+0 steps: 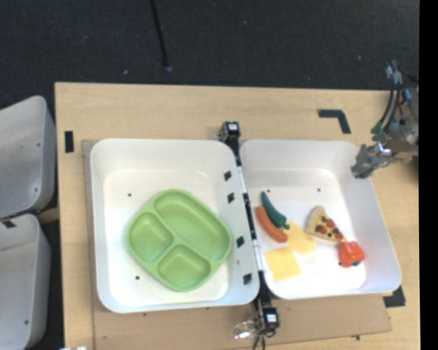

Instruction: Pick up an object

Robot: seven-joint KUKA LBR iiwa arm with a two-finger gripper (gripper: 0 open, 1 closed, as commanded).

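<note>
Camera view, nearest first: in the right bin [365, 279] lie a yellow cheese square [282, 263], an orange-red piece [351, 254], a pizza slice [324, 225] and a carrot [271, 220] whose long axis runs diagonally. The green tray [178, 239] sits in the left bin [106, 195]. Farther off, the gripper [366, 159] hovers over the right bin's far right corner; the toys lie toward the camera and leftward. Its finger state I cannot tell.

Pale wooden bench [168, 108] on dark carpeted floor [204, 28], white chairs [14, 166] at left.

Even, bright overhead light, soft faint shadows, mild overall blur, slightly washed-out white bins [102, 195].
</note>
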